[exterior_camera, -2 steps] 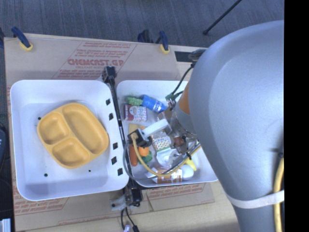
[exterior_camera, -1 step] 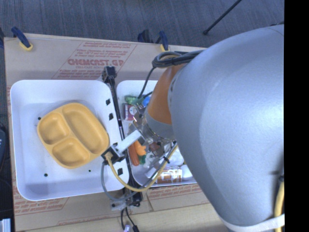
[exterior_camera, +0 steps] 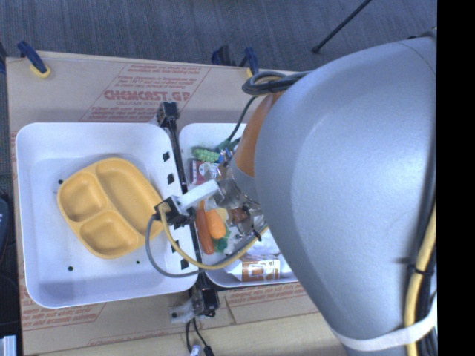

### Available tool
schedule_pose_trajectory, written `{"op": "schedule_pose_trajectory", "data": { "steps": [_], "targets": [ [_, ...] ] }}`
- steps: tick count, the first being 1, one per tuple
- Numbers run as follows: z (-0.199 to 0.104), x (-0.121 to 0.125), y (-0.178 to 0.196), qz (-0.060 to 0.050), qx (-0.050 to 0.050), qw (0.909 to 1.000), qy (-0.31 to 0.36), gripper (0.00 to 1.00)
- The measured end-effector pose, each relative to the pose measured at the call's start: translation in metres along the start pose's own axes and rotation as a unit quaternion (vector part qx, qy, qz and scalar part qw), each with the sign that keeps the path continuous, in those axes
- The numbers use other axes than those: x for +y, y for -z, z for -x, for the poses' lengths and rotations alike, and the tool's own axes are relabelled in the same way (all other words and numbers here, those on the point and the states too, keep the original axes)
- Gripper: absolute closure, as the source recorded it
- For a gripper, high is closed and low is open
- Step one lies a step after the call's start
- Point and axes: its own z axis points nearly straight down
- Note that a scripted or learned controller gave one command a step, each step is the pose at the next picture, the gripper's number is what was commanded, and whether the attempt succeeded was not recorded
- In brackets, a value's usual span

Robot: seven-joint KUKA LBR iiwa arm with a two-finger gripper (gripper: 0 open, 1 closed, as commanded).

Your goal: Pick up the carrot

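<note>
Carrot [exterior_camera: 210, 231] lies at the right bin's [exterior_camera: 194, 135] left edge; gripper [exterior_camera: 239, 215] hovers just beside it, grip state impossible to tell; crowding packets [exterior_camera: 256, 268] could spoil the pick.

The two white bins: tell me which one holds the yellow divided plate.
The left bin, the one farther from the arm, holds the yellow divided plate. The right bin holds the carrot among small packaged items instead.

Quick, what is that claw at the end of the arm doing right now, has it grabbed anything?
End effector: cannot be told; it sits right beside the orange carrot in the right white bin.
</note>
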Motion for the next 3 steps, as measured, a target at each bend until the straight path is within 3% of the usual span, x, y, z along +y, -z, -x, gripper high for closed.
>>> {"op": "schedule_pose_trajectory", "data": {
  "steps": [3],
  "targets": [
    [0.0001, 0.0000, -0.0001, 0.000, 0.000, 1.0000, 0.000, 0.00]
  ]
}}
